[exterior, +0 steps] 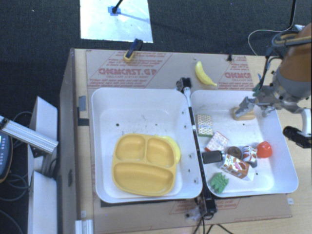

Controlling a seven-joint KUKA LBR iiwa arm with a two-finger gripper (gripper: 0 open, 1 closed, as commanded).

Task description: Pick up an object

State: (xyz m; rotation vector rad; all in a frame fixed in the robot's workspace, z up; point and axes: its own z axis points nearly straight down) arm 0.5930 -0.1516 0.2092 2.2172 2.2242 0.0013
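The left bin (105, 130) holds a yellow tray (144, 165) at its 6 o'clock side. The right bin (273, 130) has small toys bunched at 6 o'clock. A tan block (243, 113) sits alone near 12 o'clock. The gripper (257, 105) is right over it, fingers spread, one on each side, nothing pinched yet. I think it should go straight down, center on the block, then squeeze and lift slowly

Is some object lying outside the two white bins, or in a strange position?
Yes. A yellow banana lies on the bench board behind the right bin, outside both bins. The other small items sit inside that bin, and the yellow tray inside the left one.
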